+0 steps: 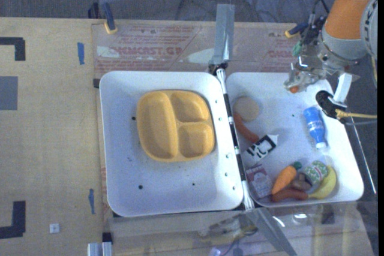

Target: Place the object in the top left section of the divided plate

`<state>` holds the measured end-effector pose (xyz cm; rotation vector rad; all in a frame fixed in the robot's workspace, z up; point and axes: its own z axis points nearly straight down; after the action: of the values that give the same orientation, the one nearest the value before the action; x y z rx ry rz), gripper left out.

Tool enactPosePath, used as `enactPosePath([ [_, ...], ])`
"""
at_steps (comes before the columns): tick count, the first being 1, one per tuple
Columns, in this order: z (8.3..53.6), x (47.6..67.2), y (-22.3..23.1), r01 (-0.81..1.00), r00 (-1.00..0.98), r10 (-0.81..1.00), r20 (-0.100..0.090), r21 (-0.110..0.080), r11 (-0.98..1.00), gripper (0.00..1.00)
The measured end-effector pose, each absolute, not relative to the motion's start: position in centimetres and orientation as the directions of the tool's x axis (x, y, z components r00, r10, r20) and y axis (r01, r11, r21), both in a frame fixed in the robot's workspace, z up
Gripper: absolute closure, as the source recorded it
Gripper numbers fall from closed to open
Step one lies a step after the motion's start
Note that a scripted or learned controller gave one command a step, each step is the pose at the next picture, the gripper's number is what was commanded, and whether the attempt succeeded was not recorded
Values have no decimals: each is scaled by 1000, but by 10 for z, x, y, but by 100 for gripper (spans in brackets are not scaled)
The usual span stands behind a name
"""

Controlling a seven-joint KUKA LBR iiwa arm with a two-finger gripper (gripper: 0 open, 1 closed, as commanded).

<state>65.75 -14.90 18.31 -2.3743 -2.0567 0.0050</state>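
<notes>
The yellow divided plate point(175, 125) lies bare in the left bin point(120, 189), all sections vacant, so the task looks unstarted. The gripper point(298, 82) hangs over the top right corner of the right bin point(354, 180); I cannot tell how it is set, and nothing shows in it. The task names no object. Nearest the gripper is a blue bottle point(314, 125), lying flat near the bin's right wall. It is probably light, rigid and smooth, liable to roll, and best pinched across its body. The carrot point(284, 180) and banana point(327, 184) crowd the lower corner.
</notes>
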Motion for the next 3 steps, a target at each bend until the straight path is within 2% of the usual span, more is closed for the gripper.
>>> enactPosePath([
  [1, 185, 637, -63, 1000, 15, 1000, 1, -1, -15, 100],
  [2, 188, 617, -5, 992, -130, 992, 1, -1, 130, 100],
  [3, 185, 634, 59, 965, -262, 965, 0, 3, 262, 100],
])
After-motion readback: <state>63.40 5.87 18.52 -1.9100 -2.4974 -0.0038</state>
